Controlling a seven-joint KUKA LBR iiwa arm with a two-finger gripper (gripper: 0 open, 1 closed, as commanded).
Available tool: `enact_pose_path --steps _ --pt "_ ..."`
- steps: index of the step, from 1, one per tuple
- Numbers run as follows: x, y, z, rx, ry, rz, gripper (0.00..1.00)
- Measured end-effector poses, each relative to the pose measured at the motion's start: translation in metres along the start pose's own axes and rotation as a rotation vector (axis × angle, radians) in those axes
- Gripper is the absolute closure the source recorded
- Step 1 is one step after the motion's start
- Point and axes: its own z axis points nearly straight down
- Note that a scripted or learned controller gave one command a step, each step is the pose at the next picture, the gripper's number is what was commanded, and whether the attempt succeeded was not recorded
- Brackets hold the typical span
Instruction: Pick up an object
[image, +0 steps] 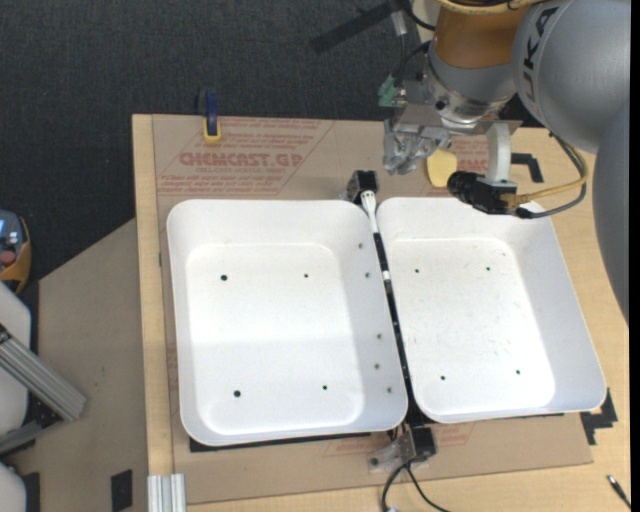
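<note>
My gripper (407, 156) hangs above the cardboard just behind the far left corner of the right bin (560, 300), under the orange-banded wrist. A small pale yellow object (441, 167) lies right beside it, to its right, outside the bin's far rim. Whether the gripper touches this object I cannot tell. The left bin (185, 300) stands beside the right one, and both show bare white floors with a few small dark dots.
Both bins rest on a brown cardboard sheet (260, 155). A black clip (362, 186) and a dark strip join the bins at their shared rim. A blue and yellow clamp (210, 115) sits at the board's far left. A black cable fitting (482, 191) overhangs the right bin's far rim.
</note>
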Motion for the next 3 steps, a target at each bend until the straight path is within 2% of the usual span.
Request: enact_pose_path --steps 1,2,3 --pt "-0.106 0.0 -0.063 0.004 -0.004 0.004 1.0" --pt "-0.093 -0.03 -0.001 0.021 0.004 -0.005 1.0" --pt "-0.096 -0.048 -0.031 0.009 0.003 -0.006 1.0"
